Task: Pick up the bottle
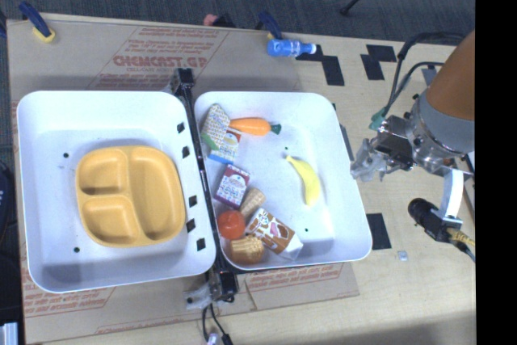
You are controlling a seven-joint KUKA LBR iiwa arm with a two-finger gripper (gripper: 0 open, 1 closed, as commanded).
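My gripper (365,166) hangs right of the right bin (343,198), finger state can't tell; bottle (288,48) lies behind the bins.

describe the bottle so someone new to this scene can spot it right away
Start at the right bin, the one with the toy food. Look past its far rim to the cardboard behind it. The bottle lies there on its side, outside both bins. It is small and blue with a pale cap end, while the carrot and banana sit inside the bin.
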